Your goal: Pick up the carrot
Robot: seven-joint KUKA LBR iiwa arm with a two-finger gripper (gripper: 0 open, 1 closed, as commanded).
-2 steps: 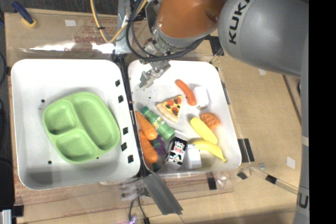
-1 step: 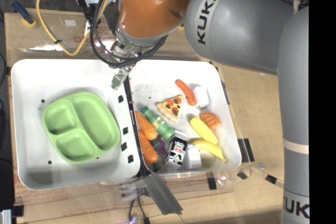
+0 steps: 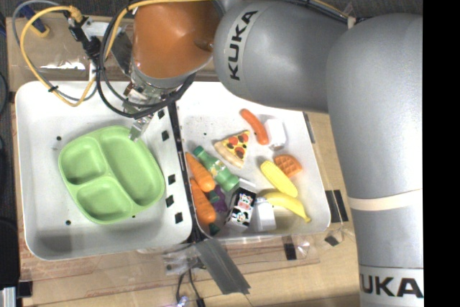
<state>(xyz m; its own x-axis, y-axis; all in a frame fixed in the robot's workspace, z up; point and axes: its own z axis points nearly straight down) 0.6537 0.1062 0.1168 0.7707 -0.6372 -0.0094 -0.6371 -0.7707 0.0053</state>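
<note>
The gripper (image 3: pixel 141 120) is hanging over the far rim of the left bin (image 3: pixel 32 154), just beyond the one green three-part tray (image 3: pixel 110 173); whether it is clenched or released I cannot tell; nothing is showing in its grasp. Right of the tray, in the right bin (image 3: pixel 316 176), two carrots are lying along the near-left wall, one carrot (image 3: pixel 200 172) above the other carrot (image 3: pixel 204 206); farther right of the tray are one pizza slice (image 3: pixel 235 147), one sausage (image 3: pixel 254 126) and two bananas (image 3: pixel 282 190).
</note>
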